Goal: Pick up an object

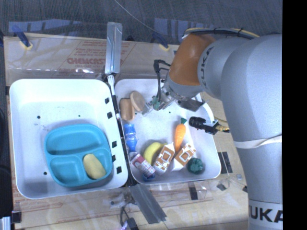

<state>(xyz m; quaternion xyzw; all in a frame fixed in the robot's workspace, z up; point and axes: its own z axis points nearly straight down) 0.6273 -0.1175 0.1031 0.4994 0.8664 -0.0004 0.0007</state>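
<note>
In the camera view my pincer (158, 102) hangs low in the right bin (211, 169), just beside the two wooden pieces (132, 104); I cannot tell its state. Nothing looks lifted, so the pick remains to do.

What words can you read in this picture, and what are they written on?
"KUKA", in part, on the grey arm's base at the lower right.
"KUKA" again, sideways and partly hidden, on the arm's grey link beside the orange band.
Red print on the clear plastic sheet behind the left bin: too blurred to read.
Printing on the small cartons in the right bin: too small to read.
</note>
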